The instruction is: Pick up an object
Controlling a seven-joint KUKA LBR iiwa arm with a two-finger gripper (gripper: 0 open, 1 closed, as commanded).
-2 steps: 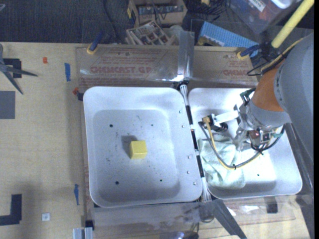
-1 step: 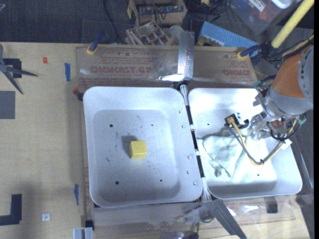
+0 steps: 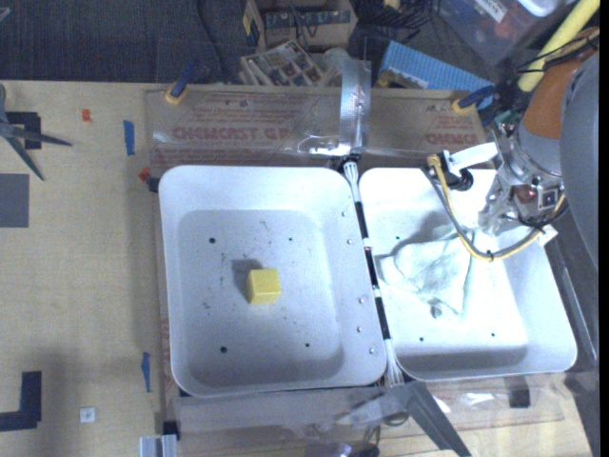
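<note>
Two white bins sit on the surface (image 3: 76,284); in the right bin (image 3: 547,346) lies a white cloth (image 3: 430,267), with the claw (image 3: 500,219) above its edge, grip state unclear. Nothing appears lifted; the yellow block (image 3: 264,286) waits in the left bin (image 3: 181,198).

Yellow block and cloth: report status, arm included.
Gripper over the right bin, above the white cloth. Yellow block alone in the left bin, untouched. Nothing blocking either.
</note>
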